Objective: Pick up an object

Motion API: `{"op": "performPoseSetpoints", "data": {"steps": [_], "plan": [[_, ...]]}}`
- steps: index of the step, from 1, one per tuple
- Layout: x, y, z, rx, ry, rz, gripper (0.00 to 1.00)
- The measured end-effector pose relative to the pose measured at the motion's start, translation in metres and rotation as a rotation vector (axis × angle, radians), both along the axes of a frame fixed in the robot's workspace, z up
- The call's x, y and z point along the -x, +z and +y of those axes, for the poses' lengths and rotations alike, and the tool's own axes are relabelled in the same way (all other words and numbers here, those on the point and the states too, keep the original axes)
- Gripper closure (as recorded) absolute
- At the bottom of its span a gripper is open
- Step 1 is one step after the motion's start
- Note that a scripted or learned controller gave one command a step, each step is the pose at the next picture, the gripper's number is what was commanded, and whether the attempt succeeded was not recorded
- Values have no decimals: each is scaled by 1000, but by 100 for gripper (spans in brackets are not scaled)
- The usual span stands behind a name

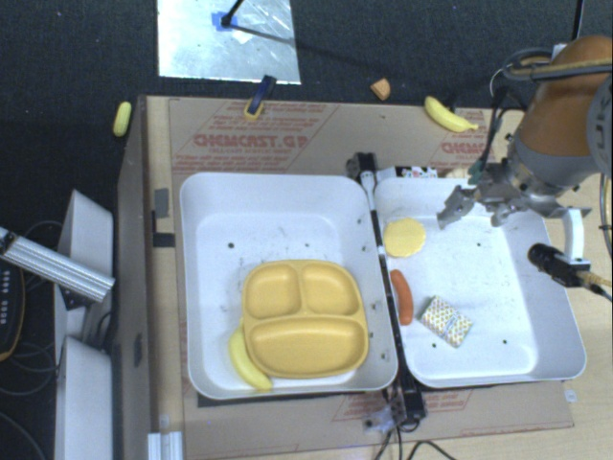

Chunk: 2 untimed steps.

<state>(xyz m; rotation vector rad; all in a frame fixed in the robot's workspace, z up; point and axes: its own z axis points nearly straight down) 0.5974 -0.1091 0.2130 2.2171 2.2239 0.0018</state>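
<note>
Disc [405,237], yellow and flat, lies in the right bin [556,353] near its far left corner; it looks light and stiff but thin, so edge-to-edge across its width seems the best hold. The sausage [402,296] by the left wall looks firmer to clamp across its middle; the wrapped packet [446,320] may crumple. The pincer [476,209] hovers over the bin's far edge, fingers spread wide, holding nothing.

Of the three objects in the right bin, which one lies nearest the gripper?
The yellow disc, at the bin's upper left, just left of the gripper. The sausage and patterned packet lie lower down.
</note>
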Motion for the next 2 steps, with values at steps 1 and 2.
{"op": "performPoseSetpoints", "data": {"steps": [1,2], "plan": [[69,-95,20,-1,-2,3,0],[99,-129,15,0,-2,0,0]]}}
